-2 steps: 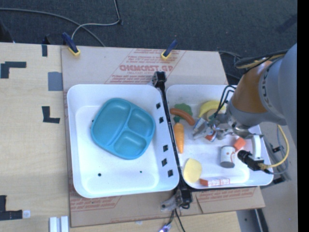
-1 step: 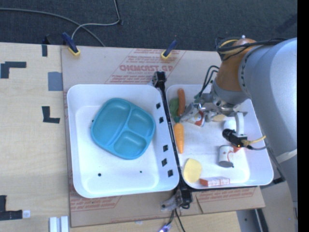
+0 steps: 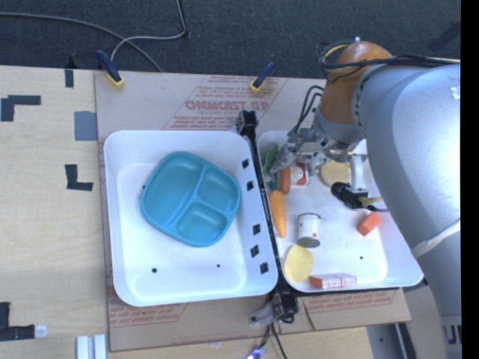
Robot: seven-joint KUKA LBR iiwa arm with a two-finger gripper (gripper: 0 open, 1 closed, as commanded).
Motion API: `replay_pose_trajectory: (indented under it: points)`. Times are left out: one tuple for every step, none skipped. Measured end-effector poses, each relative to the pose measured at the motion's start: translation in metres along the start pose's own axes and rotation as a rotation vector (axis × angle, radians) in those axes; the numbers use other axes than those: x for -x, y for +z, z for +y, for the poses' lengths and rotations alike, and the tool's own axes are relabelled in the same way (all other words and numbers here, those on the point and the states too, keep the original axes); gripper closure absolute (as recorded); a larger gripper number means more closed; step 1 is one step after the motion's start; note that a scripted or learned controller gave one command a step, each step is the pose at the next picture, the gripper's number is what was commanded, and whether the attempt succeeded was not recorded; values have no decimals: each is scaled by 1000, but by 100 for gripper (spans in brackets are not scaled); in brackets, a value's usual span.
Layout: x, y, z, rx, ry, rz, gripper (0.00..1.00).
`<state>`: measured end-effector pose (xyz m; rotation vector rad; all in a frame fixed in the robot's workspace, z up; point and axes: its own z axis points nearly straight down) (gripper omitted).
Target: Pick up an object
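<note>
We see two shallow white plastic bins side by side on the wooden bench (image 3: 45, 223), resting on a brown cardboard sheet (image 3: 217, 103) held by two blue-and-yellow clamps at its far edge. The left bin (image 3: 123, 275) holds a light blue compartmented plastic plate (image 3: 191, 198), lying slightly turned near the bin's middle. The right bin (image 3: 374, 264) carries a scatter of small things: a long orange toy carrot (image 3: 278, 212) lies along its left wall, a small white cylindrical can (image 3: 308, 229) stands just to the right of the carrot, a flat yellow rounded piece (image 3: 299, 263) sits nearer to us, and a small red-and-white rectangular box (image 3: 334, 280) lies by the near rim. A small orange block (image 3: 367, 224) rests further right, close to the arm, and a pale yellow round disc (image 3: 335, 173) shows at the far side, partly covered. The grey arm with its orange band (image 3: 352, 77) reaches in from the right, and its end effector (image 3: 290, 155) sits low over the far left corner of the right bin, above a green leafy item (image 3: 270, 158) and a small red-and-white object (image 3: 299, 175). We cannot tell how the end effector is set, nor whether anything is caught in it.
</note>
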<state>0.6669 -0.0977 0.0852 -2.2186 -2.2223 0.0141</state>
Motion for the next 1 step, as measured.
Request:
replay_pose_trajectory:
  points:
    - [0, -10, 0, 0, 0, -3, 100]
